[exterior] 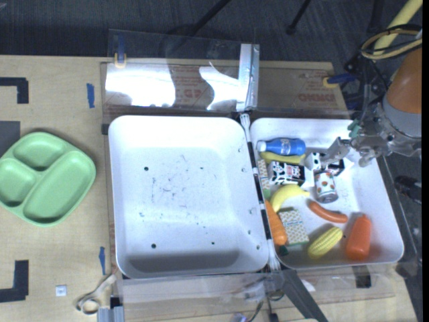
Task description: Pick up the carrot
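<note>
Jaw state: can't tell, the gripper (340, 154) is too small and cluttered to read, sitting over the upper right of the right bin (387, 206) just above a small can (327, 186). Carrot (275, 224) lies against that bin's left wall, lower centre of frame (beside a banana (287, 194) and a corn cob (324, 241)), well apart from the gripper. Left bin (181, 186) mid-frame, green divided plate (44, 178) at far left.
</note>
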Motion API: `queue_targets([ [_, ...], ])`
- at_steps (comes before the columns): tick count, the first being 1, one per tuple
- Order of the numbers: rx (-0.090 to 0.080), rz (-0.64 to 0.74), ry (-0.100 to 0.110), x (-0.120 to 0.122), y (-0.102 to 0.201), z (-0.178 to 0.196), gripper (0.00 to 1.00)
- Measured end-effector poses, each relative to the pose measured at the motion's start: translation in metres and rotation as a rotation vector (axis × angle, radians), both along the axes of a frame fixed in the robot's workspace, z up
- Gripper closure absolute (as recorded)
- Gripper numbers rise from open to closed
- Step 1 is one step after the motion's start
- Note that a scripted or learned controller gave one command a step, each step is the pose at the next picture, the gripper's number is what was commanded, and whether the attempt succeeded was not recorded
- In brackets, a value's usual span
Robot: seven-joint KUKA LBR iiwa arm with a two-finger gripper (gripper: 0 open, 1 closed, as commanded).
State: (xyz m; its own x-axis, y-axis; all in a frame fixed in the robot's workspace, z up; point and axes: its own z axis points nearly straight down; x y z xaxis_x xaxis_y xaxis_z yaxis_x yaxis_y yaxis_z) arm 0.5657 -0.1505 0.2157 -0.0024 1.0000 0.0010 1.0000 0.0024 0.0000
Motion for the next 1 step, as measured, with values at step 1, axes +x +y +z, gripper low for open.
queue_targets([
  [1,-0.002,0.071,-0.006,-0.0165,0.0116,-0.1290,0.00],
])
